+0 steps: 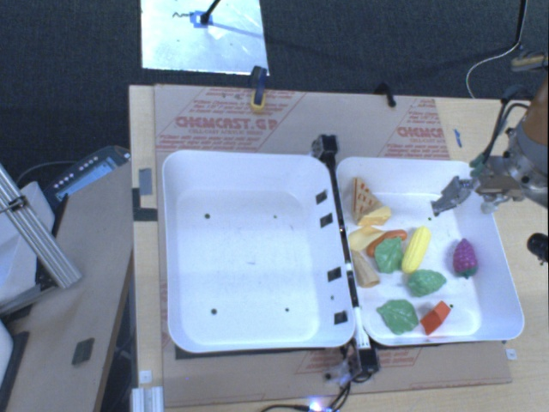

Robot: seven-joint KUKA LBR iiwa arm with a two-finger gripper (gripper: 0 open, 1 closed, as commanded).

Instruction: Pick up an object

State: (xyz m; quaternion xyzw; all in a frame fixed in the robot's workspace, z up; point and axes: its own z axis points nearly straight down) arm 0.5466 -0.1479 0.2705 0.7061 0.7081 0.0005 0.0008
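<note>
The gripper [446, 200] hovers over the right bin [502, 269], fingers spread and holding nothing; the yellow corn [417, 248] lies just below-left, long axis near upright.

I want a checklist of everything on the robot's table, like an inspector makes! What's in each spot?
Surface: bench with printed sheet, two white bins side by side.
Left bin: nothing seen inside.
Job's things: right bin holds toy food: corn, purple grapes, orange carrot, green leaves, waffle wedge.
Clutter: yellow clip at the bench's far edge.
Gripper: above the right bin's far side, holding nothing.
Cables: white cable at upper right.
Surroundings: dark carpet, shiny plate, device at left.
</note>
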